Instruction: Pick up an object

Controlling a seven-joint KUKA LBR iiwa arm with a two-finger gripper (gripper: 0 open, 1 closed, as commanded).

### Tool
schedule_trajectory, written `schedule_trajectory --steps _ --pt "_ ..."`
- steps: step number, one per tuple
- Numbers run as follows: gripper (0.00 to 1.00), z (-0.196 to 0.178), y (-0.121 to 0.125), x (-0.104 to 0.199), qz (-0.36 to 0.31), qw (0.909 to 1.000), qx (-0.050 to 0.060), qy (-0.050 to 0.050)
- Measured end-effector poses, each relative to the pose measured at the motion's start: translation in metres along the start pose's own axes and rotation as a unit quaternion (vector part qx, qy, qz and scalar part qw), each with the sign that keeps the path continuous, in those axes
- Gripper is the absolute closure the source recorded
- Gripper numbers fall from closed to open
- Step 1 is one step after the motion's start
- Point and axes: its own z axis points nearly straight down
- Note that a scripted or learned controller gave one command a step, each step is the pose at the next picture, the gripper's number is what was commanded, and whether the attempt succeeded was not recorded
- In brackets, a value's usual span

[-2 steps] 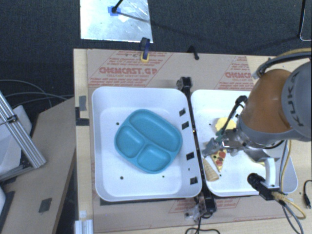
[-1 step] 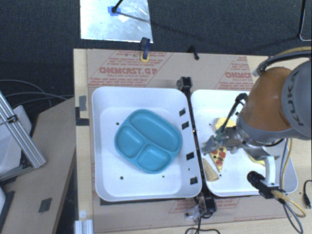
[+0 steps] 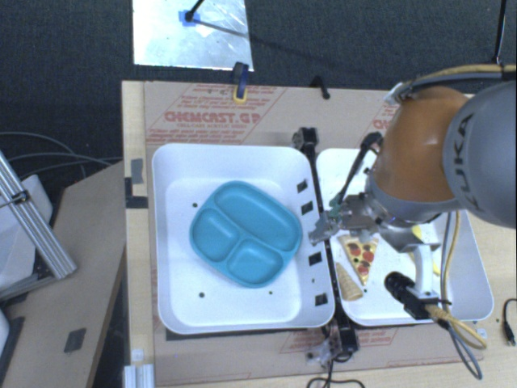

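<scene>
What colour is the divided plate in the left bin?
Light blue; the divided plate shows plainly in the camera view, lying in the white left bin.

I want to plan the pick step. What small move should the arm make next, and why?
Probably lower straight down toward the pizza slice toy in the right bin. The arm hangs over that bin, with the slice just below its wrist; the blue plate lies in the left bin.
</scene>
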Motion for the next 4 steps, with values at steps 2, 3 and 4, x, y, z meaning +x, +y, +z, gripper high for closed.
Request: schedule_trajectory --steps 2,3,4 --pt "0.00 -0.007 0.000 0.008 0.000 1.0000 0.000 0.000" --pt "0.00 0.114 -0.007 -0.136 0.012 0.9999 0.007 -0.004" --pt "0.00 0.149 0.040 -0.114 0.003 1.0000 0.002 -0.002"
